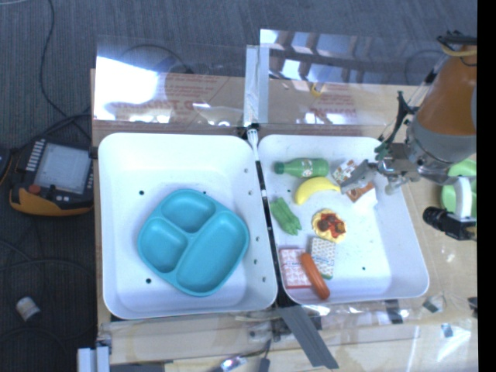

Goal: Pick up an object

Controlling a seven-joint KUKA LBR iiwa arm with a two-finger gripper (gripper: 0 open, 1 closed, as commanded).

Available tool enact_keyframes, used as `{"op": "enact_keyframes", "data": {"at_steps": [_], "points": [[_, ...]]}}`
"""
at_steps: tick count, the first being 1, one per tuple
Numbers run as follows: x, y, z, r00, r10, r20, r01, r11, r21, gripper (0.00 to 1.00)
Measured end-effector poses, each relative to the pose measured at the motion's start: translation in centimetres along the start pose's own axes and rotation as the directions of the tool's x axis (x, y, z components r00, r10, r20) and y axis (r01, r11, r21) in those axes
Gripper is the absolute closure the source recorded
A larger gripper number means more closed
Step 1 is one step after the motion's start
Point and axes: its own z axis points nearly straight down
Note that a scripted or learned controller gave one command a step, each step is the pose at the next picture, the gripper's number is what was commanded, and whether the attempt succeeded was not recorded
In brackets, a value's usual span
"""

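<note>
In the left bin (pixel 116 208) lies a blue divided plate (pixel 194 241). In the right bin (pixel 399 254) sit a green bottle (pixel 304 167), a banana (pixel 316 188), a green pod (pixel 286 215) and a hot dog (pixel 315 275). The gripper (pixel 358 178) hangs over the bin's far right corner, perhaps touching a small reddish object (pixel 359 191); whether its fingers are open or closed I cannot tell.

My arm (pixel 453 99) reaches in from the right, its orange band high near the edge and the grey wrist below it. The wrist bends leftward, carrying my pincer (pixel 358 178) low at the upper right. Its tip is too cluttered to read clearly.
</note>
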Motion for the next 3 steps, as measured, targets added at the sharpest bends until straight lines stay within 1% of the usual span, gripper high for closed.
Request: {"op": "enact_keyframes", "data": {"at_steps": [1, 2, 3], "points": [[-3.8, 3.9, 11.7, 1.0, -0.017, -0.003, 0.017, 1.0, -0.005, 0.0], [-3.7, 3.8, 11.0, 1.0, -0.018, -0.003, 0.018, 1.0, -0.001, 1.0], [-4.7, 4.8, 2.6, 0.945, 0.327, 0.004, -0.327, 0.945, 0.0, 1.0]]}}
